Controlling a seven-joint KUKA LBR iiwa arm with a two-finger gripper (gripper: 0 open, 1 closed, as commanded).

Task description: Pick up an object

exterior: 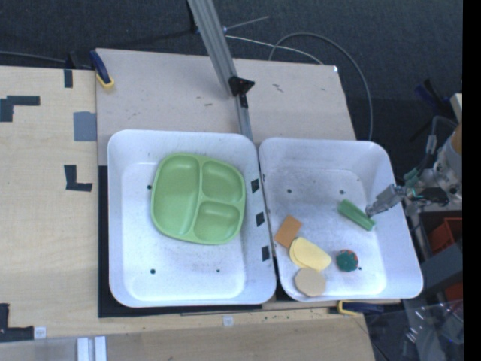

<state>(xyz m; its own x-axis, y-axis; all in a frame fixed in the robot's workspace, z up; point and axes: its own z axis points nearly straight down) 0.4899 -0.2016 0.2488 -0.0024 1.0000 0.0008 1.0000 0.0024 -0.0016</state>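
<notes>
Camera view, gripper (378, 204) at right bin (323, 153) edge, beside green block (355, 214)

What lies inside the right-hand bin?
In the right bin: a green block, an orange piece, a yellow piece, a tan disc, a teal ball. Anything beneath them is covered.

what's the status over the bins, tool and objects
Tool at right bin's right edge, tip beside green block. Nothing seen held. Orange piece, yellow piece, tan disc, teal ball close by. Green plate in left bin.
</notes>
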